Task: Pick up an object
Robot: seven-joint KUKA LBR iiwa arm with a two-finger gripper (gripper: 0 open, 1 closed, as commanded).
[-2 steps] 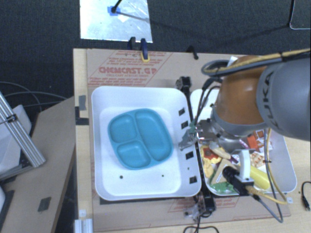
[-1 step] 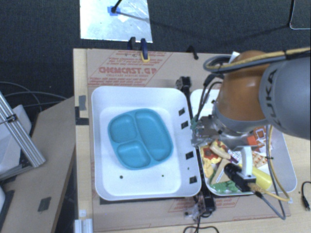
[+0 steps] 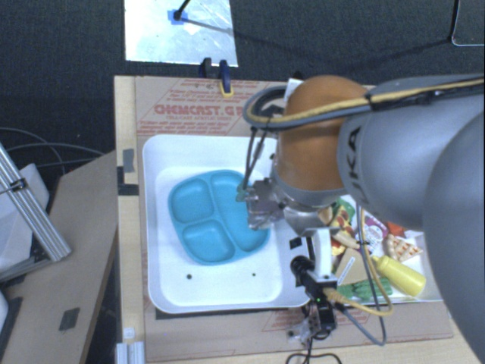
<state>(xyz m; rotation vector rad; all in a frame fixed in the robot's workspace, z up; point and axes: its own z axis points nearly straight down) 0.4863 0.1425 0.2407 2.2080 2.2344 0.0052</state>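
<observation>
The gripper (image 3: 256, 203) is set low over the tray's (image 3: 206, 214) right edge, presumably for a rim grasp; its opening cannot be told. The tray is lodged diagonally in the left bin (image 3: 163, 279).

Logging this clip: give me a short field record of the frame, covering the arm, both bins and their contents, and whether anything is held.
arm: grey arm with orange band, reaching in from the right, wrist over the seam between the bins
left bin: holds a blue divided tray, lying flat
right bin: largely covered by the arm; a yellow bottle and mixed colourful items show at its lower part
gripper: low over the blue tray's right edge
held object: cannot tell
grasp state: cannot tell from this view
</observation>
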